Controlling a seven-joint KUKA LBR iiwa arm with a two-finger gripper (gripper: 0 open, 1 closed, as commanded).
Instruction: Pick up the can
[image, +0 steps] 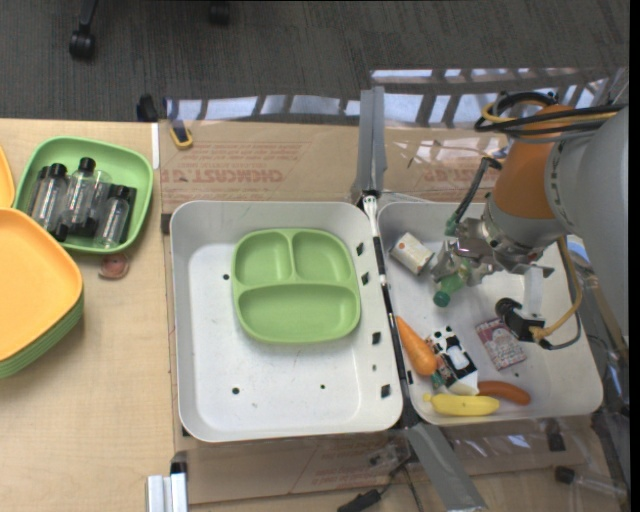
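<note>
A small white can-like cylinder (410, 252) lies on its side in the upper left of the right bin (580, 395). My gripper (453, 268) hangs just to its right, low over the bin floor. A small green object (444, 291) sits directly under the gripper's tip, touching or nearly touching it. I cannot make out whether anything is between the fingers. The arm's orange band (530, 180) and grey wrist cover the bin's upper right part.
The right bin also holds a carrot (415, 345), a black-and-white item (456, 357), a banana (465, 404), a red sausage-shaped thing (503, 392) and a pink packet (498, 343). A green divided plate (295, 285) lies in the left bin (200, 400).
</note>
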